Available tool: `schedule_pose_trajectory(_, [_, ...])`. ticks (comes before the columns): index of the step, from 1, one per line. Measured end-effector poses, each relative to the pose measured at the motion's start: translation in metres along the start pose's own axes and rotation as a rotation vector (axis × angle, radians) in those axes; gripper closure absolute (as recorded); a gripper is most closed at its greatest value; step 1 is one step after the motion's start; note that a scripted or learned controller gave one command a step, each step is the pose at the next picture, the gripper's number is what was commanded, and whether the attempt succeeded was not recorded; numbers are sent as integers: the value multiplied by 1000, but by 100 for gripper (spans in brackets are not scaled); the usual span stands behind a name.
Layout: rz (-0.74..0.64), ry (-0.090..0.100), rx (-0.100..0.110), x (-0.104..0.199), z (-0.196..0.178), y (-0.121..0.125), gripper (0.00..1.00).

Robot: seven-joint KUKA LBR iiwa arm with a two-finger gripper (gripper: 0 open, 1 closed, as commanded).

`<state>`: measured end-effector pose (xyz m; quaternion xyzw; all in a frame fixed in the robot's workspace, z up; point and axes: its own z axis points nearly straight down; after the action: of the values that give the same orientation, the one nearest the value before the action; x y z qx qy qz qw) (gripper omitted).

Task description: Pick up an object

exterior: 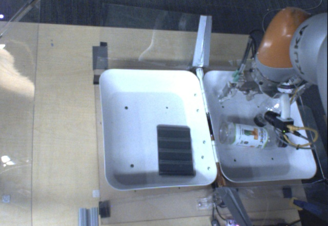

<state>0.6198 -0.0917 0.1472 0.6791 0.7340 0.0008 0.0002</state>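
A clear bottle (245, 135) with a white, green and orange label lies on its side in the right bin (266, 171), cap end toward the right. A black ribbed block (175, 149) rests flat in the lower middle of the left bin (118, 117). My gripper (233, 89) hangs over the far part of the right bin, above and slightly left of the bottle, below the arm's orange band (279, 35). Nothing is visibly held in it.
A raised divider (210, 127) runs where the two bins meet. Cables and a black fitting (277, 120) on the wrist hang close over the bottle's right end. A metal upright (201, 45) stands behind the bins. The wooden bench (51, 117) spreads to the left.
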Motion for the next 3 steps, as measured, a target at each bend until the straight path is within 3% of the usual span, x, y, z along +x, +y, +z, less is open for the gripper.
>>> schedule_pose_trajectory(1, [-151, -1, -4, -4, 56, -57, 0])
schedule_pose_trajectory(2, [-107, -2, -11, 5, 59, -6, 0])
schedule_pose_trajectory(3, [-44, -1, -3, -29, 56, -80, 0])
